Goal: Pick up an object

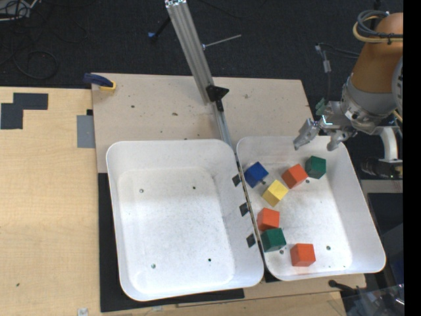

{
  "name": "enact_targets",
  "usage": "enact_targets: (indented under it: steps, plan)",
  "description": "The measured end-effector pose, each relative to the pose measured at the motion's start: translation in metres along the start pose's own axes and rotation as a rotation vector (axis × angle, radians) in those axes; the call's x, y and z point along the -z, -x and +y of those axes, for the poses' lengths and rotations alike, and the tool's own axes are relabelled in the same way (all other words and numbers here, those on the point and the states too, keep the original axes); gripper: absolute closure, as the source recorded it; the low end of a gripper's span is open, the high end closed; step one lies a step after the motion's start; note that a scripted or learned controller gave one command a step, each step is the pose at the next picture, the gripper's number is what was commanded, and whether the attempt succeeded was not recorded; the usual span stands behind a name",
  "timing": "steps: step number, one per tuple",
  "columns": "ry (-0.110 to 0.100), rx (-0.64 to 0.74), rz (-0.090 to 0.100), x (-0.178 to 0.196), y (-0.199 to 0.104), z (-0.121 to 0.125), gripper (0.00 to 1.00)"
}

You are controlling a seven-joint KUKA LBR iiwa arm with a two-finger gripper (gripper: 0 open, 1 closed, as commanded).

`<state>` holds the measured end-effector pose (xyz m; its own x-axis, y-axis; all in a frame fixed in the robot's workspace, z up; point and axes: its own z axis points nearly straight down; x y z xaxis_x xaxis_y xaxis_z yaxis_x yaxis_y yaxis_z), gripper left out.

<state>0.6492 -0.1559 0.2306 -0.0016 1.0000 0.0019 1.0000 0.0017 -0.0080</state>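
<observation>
Camera view, sole entry. Gripper (322, 135): upper right of frame, above the right bin's (368, 242) far rim, fingers spread apart, nothing between them; judged poised for a descent. Candidate objects, all in the right bin: blue cube (256, 173), yellow cube (275, 192), orange cube (294, 175), green cube (316, 166) nearest the gripper, so likeliest pick. Left bin (125, 176): centre frame.

Bench (164, 104): pale wood board w/ small dark holes. Two shallow white bins sit on it side by side, left bin (125, 160) & right bin (368, 242), touching at the middle. Far left corner: blue-yellow clamp (100, 81). Slanted metal rail (194, 48) rises from far centre.
</observation>
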Motion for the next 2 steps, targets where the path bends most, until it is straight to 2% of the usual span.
enact_targets:
  steps: [1,2]
  plan:
    - [0.005,0.002,-0.002,0.003,0.000,0.001,0.00]
    - [0.001,-0.001,-0.001,-0.042,-0.002,-0.005,0.00]
